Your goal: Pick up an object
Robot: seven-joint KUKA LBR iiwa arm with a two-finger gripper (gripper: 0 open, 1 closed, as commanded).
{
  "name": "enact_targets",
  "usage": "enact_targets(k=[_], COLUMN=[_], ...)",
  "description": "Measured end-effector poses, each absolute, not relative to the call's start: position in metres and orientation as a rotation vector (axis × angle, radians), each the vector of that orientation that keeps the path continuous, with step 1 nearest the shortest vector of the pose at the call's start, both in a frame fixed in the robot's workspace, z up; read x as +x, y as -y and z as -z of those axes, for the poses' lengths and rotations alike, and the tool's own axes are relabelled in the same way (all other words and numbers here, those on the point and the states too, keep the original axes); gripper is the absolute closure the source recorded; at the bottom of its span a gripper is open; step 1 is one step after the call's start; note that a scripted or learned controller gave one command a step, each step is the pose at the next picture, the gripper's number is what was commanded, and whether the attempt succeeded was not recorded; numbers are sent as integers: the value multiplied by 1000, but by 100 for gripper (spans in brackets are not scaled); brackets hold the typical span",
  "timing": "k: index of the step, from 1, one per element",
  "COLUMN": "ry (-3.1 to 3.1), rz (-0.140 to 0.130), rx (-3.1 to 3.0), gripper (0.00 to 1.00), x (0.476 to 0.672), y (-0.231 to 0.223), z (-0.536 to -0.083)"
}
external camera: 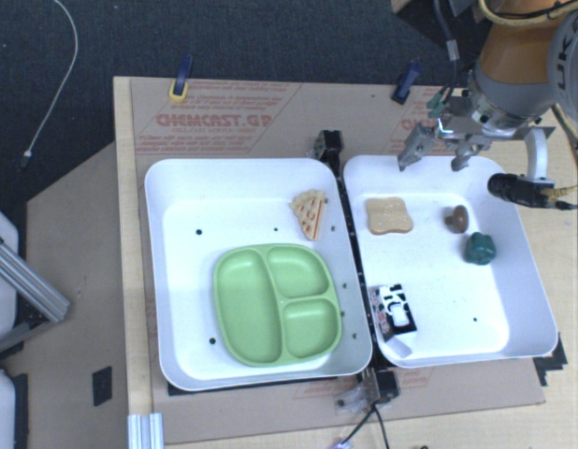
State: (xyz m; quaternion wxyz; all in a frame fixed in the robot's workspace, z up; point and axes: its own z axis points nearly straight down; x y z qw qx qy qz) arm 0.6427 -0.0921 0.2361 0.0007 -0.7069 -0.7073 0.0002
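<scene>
A green divided plate [275, 304] fills the near half of the left bin [177, 251]; a waffle piece [310, 213] lies at its 1 o'clock. In the right bin [513, 335], a black-and-white card [394, 309] sits at 7 o'clock, a teal object [479, 248] and a brown lump [456, 218] toward 2 o'clock, a toast slice [389, 216] at 11 o'clock. Farthest, the arm [523, 45] hangs at 12 o'clock, its gripper [435, 155] spread apart, gripping nothing.

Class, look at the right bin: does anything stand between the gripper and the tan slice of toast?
Nothing visible does. The gripper hangs open above the right white bin's far rim; the tan toast slice lies just nearer, bare floor around it.
</scene>
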Motion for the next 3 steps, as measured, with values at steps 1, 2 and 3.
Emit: enact_targets(k=[1, 2, 3], ry=[2218, 2219, 2220], rz=[-6, -3, 3], rx=[-2218, -2220, -2222], gripper=[0, 0, 0], x=[644, 635, 637], y=[94, 98, 98], z=[-173, -124, -87])
